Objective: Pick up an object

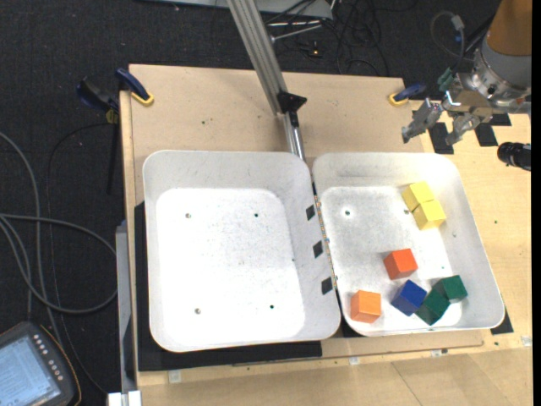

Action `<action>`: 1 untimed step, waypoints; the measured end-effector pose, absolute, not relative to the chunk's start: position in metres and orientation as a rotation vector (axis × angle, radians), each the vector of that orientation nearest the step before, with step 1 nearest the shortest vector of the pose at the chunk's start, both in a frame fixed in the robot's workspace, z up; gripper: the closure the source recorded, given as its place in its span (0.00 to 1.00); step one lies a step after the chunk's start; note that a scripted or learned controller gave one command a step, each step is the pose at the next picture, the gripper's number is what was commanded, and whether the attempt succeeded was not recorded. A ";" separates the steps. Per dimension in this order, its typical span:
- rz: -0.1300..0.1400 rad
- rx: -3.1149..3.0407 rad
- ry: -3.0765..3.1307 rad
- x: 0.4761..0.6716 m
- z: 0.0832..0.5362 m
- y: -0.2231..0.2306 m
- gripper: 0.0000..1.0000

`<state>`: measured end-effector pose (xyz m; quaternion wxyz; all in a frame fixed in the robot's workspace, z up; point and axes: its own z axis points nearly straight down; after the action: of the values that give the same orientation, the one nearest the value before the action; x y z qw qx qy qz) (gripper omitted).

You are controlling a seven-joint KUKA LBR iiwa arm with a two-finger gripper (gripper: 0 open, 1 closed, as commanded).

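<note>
The right bin (355,172) holds several blocks. A yellow block (423,205) lies near its far right side. A red-orange block (401,263) sits in the middle, an orange one (366,305) near the front, a blue one (411,297) beside it, and two green blocks (444,298) at the front right corner. My gripper (439,129) hangs above the bench just beyond the right bin's far right corner, its fingers spread apart and nothing between them.
The left bin (169,176) lies beside the right one. A slanted metal pole (258,45) crosses the back of the bench. Clamps (135,87) sit at the far corners. Cables lie on the dark floor at left.
</note>
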<state>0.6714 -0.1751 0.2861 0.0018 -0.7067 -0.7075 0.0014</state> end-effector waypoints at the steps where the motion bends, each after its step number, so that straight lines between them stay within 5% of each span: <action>1: 0.003 -2.218 -2.224 0.672 0.289 -0.175 0.00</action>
<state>0.6716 -0.1748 0.2887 0.0005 -0.7061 -0.7081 0.0010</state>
